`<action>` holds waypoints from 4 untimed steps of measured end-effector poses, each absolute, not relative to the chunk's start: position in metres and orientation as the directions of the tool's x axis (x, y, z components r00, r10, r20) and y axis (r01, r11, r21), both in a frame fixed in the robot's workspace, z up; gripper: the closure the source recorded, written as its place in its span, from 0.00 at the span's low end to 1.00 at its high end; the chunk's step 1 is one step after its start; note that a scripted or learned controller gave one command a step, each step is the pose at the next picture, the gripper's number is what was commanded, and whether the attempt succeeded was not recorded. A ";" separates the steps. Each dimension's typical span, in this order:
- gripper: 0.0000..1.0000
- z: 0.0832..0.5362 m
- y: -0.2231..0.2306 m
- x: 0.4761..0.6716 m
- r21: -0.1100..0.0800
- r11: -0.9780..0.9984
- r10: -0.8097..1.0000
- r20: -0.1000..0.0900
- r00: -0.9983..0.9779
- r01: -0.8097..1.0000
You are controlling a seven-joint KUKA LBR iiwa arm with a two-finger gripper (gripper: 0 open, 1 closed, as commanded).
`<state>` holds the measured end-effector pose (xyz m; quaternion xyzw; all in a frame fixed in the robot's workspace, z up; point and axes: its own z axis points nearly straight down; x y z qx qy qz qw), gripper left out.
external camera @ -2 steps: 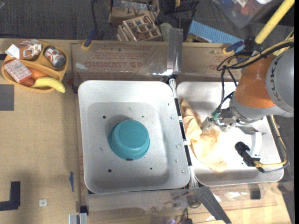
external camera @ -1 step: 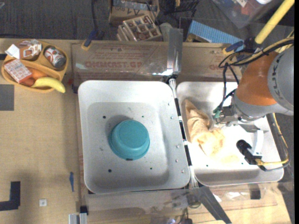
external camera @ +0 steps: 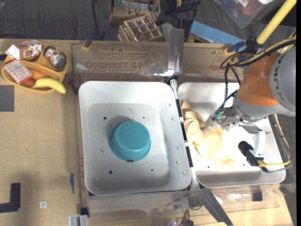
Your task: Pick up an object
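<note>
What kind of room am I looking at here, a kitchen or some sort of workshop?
Most likely a robotics lab. A grey and orange robot arm reaches over two white bins, one holding a teal bowl, with loose cables and cardboard around the bench.

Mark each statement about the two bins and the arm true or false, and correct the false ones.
1. A teal bowl lies in the left bin. True.
2. The pincer is over the left bin. False: it is over the right bin.
3. A banana lies in the right bin. False: it sits in a tray off to the left.
4. Pale, tan things lie in the right bin. True.
</note>
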<state>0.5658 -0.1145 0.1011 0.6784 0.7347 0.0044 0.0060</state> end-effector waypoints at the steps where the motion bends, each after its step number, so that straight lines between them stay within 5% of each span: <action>1: 1.00 0.111 -0.117 0.566 0.018 0.074 0.997 -0.004 -0.074 0.997; 2: 0.00 0.111 -0.117 0.566 0.018 0.074 0.997 -0.004 -0.074 0.997; 3: 0.00 0.092 -0.115 0.567 0.012 0.111 0.994 -0.003 -0.111 0.994; 4: 1.00 0.102 -0.117 0.568 0.017 0.105 0.994 -0.002 -0.105 0.994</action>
